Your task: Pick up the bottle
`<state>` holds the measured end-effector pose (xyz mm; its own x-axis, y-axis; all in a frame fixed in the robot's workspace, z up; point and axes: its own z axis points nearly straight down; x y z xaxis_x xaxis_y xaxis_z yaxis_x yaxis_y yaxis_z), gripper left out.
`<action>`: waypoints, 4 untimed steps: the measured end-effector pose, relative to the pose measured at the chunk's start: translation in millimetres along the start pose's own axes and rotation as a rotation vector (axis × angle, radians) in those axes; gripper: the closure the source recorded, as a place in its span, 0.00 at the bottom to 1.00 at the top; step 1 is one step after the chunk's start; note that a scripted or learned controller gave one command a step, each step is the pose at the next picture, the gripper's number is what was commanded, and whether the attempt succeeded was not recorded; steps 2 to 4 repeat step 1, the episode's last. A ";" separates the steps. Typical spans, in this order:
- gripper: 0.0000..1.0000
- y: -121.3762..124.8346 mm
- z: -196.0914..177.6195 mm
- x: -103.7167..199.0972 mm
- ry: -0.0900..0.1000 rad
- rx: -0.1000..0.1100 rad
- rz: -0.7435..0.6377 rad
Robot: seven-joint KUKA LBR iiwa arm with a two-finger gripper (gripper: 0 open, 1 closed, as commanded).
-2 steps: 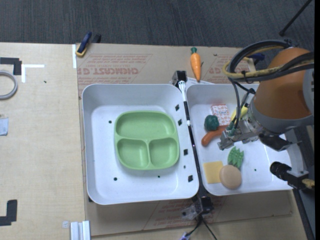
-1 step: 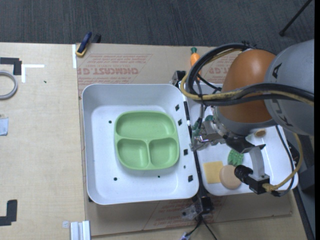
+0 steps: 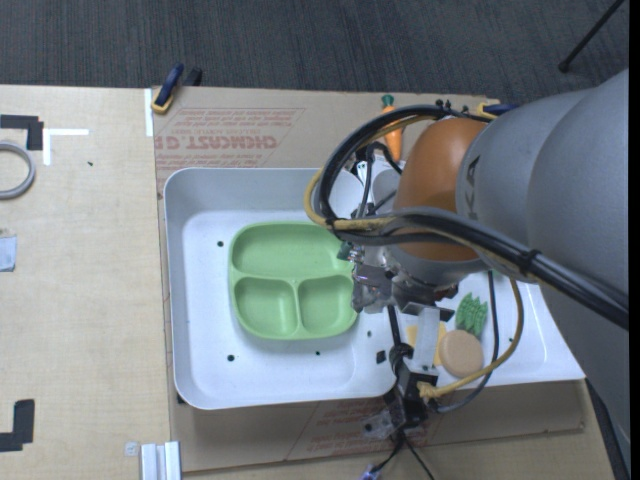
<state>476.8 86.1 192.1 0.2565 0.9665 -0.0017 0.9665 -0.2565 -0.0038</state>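
gripper (image 3: 371, 296) at plate (image 3: 268, 310) right edge, grip: cannot tell | likely bottle (image 3: 462, 353), tan, near, toward bin (image 3: 205, 373) front-right corner | axis unclear

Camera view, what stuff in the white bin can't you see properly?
All in the camera view:
White bin: its right part is hidden under the grey arm.
Green plate: right edge covered by the arm.
Green bumpy thing and tan round thing: partly behind cables, too small to name.
Bottle: cannot tell which thing it is.
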 end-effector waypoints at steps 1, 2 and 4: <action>1.00 -19.0 -21.0 72.1 -0.001 -0.002 0.033; 1.00 -19.0 -21.0 72.1 -0.001 -0.002 0.033; 1.00 -19.0 -21.0 72.1 -0.001 -0.002 0.033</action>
